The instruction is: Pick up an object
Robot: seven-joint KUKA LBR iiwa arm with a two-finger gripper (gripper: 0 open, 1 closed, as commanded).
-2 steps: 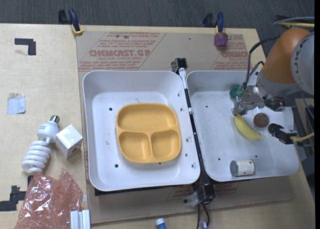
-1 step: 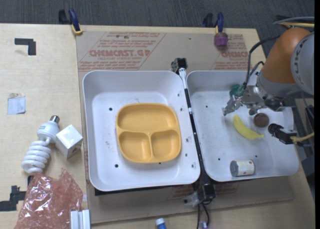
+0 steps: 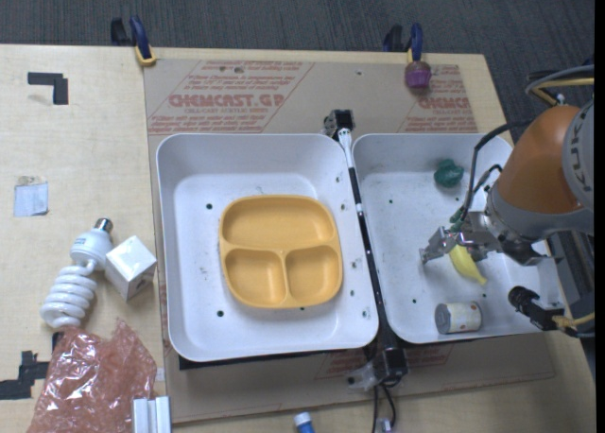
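Reaching in from the right, the grey arm w/ its orange band point(image 3: 541, 162) hangs over the right bin point(image 3: 397, 233). One gripper point(image 3: 452, 247) sits low in that bin, right at a yellow banana-shaped obj point(image 3: 466, 264). Gripper's metal fingers point(image 3: 437, 244) point left, w/ the banana's upper end up against them, lower end sticking out toward the bin's front. Can't tell whether fingers are spread or pinched on it; too small and partly hidden by the wrist.

Right bin count: 3 objs. 1 yellow banana, 1 teal lump point(image 3: 448, 174) near the back wall, 1 small pale cylinder point(image 3: 458, 317) lying on its side near the front rim. Teal lump and cylinder both well apart from the gripper.

Left bin point(image 3: 189, 233): 1 obj, a yellow divided tray point(image 3: 281, 251) w/ 3 compartments, roughly centred.

2 white bins total, side by side, touching along a dark middle seam.

Off the bins, on the bench at left: 1 spiral light bulb point(image 3: 77, 276), 1 white cube point(image 3: 130, 265) just beside it, 1 crumpled pinkish plastic bag point(image 3: 90, 382) near the front. 1 purple clip point(image 3: 418, 73) at the board's back edge.
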